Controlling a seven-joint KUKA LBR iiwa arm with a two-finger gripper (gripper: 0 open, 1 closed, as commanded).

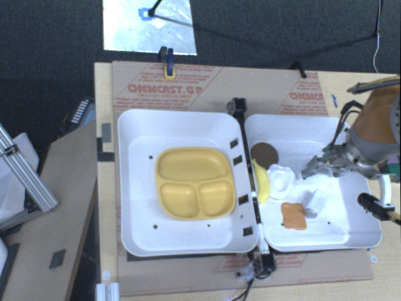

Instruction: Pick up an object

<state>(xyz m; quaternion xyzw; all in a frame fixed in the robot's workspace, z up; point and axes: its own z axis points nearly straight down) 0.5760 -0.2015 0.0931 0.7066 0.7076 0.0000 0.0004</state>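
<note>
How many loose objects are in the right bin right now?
4, maybe more hidden: brown disc near the divider, yellow piece below it, white object beside that, orange piece toward the front.

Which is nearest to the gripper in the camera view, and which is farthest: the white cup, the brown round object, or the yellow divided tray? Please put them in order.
Measured from the gripper:
1. White cup, in the right bin, just left of the gripper.
2. Brown round object, at the right bin's upper left.
3. Yellow divided tray, in the left bin, clearly farthest.
</note>
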